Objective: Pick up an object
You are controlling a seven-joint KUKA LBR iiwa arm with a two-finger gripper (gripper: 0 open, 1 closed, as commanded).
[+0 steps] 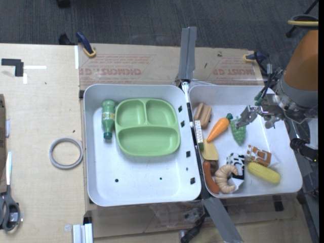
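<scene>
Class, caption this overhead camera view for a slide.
Gripper poised above toy food in the right bin; green tray in left bin.

Two white bins [96,151], one green tray [148,126], one bottle [108,118], one carrot [217,128], one corn cob [262,173]

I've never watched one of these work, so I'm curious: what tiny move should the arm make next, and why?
Probably a short descent straight down. The gripper sits in the right bin, right above the small green toy beside the carrot. Nothing shows between its fingers, so lowering onto that green toy looks like the nearest chance at a pick.
</scene>
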